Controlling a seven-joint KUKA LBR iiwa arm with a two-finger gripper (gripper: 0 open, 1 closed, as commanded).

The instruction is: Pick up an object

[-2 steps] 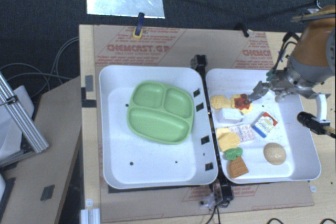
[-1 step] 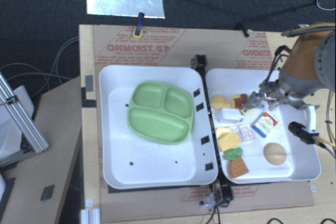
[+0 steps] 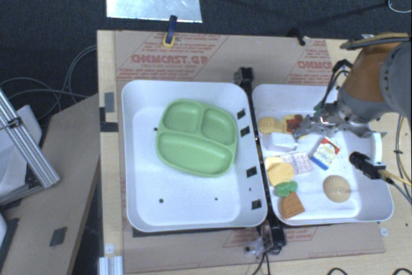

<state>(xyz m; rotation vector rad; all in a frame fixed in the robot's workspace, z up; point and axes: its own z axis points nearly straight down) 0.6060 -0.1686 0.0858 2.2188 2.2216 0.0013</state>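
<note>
2 bins: gripper low in right bin by red toy; grip state can't tell.

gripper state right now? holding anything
gripper: low in the right bin, beside a small red item; whether it is open or shut cannot be told, and no object is seen in its grasp.

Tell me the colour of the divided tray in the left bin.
Light green tray, camera view.

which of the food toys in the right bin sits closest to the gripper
The red toy beside the yellow one at the bin's upper left; the gripper is right against it. The round tan ball and orange waffle piece lie much farther off.
</note>
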